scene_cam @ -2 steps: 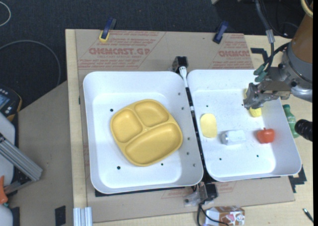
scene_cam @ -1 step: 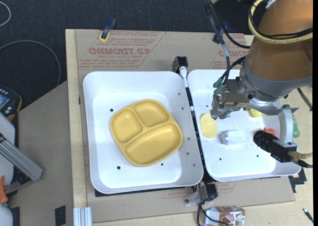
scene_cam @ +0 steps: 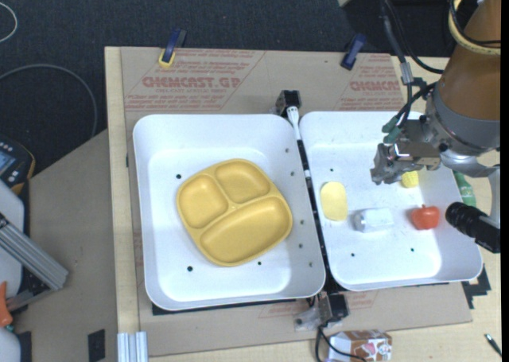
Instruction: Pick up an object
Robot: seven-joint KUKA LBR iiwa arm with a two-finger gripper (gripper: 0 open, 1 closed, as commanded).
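The arm [scene_cam: 475, 74] is cut off at the right edge. In the right bin [scene_cam: 350, 269], the gripper [scene_cam: 395, 163] is seen beside a small yellow piece [scene_cam: 410, 181], partly hidden; its opening cannot be told. The yellow oval [scene_cam: 334, 200] lies left, long axis near-to-far. The pale grey object [scene_cam: 373, 219] is blurred.

Yellow plate [scene_cam: 234, 212], white bins [scene_cam: 151, 193], orange-red piece [scene_cam: 426, 218]
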